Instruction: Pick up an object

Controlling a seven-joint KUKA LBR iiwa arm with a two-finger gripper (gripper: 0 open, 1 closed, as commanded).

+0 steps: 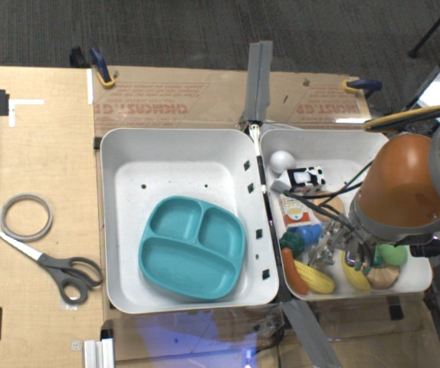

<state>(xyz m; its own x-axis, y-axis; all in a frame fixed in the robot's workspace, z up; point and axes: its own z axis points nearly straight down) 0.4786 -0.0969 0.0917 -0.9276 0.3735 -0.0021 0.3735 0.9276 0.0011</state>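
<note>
The gripper [341, 253] hangs just right of the corn cob [314, 277] — I can't tell its grip state — best centre squarely before lifting.

Both bins [120, 205] look like smooth white plastic with a slight sheen, and the teal plate [193, 248] like matt moulded plastic. The bench [36, 297] is pale, smooth wood, with brown printed cardboard [174, 102] behind the bins. The scissors [55, 267] have bright metal blades and grey plastic handles; the arm's orange band [404, 182] is glossy.
</note>
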